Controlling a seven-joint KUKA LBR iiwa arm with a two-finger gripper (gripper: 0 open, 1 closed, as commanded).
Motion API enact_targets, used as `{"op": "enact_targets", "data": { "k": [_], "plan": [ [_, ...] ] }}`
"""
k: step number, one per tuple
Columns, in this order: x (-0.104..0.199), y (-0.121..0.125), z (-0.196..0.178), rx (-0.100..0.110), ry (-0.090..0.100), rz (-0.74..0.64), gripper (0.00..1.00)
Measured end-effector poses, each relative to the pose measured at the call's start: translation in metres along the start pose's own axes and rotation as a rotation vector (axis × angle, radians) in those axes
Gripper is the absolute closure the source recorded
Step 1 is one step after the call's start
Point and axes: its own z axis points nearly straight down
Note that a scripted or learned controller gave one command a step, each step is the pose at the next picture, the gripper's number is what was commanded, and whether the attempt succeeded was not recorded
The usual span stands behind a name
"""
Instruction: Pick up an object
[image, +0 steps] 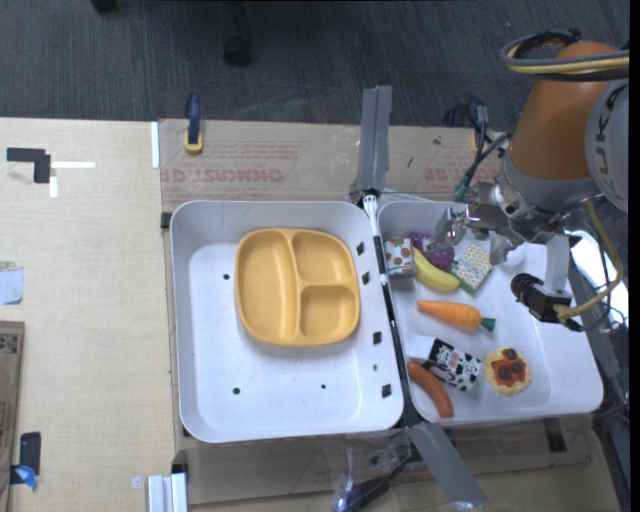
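- Two shallow white bins sit side by side on the surface (80, 300), the left bin (205, 390) and the right bin (560, 395), with a grey divider running between them.
- A yellow divided plate (297, 286) with three compartments lies flat in the left bin, toward its far half, and nothing rests on it.
- All the toy food is in the right bin. A yellow banana (436, 272) lies near the far left corner, with a small patterned carton (400, 257) just beside it on the left.
- A purple item (419, 243) peeks out behind the banana; I can't tell what it is.
- A pale green speckled packet (472, 264) leans just right of the banana, touching it or nearly so.
- An orange carrot (453, 314) with a green stub lies across the middle of the bin, below the banana.
- Nearer the front edge sit a black-and-white cow-print piece (454, 364), a reddish sausage (431, 389) just left of it, and a little round pizza (508, 370) to the right.
- The grey arm with its orange band (565, 115) reaches in from the right over the far side of the right bin.
- The gripper (462, 228) hangs just above the speckled packet and the banana. Its fingers are too muddled with cables and metal for me to tell whether they are wide or narrow, and I see nothing held between them.
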Motion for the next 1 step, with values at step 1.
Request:
{"op": "enact_targets", "data": {
  "k": [1],
  "plan": [
    [-0.0400, -0.0190, 0.0528, 0.001, 0.001, -0.053, 0.00]
  ]
}}
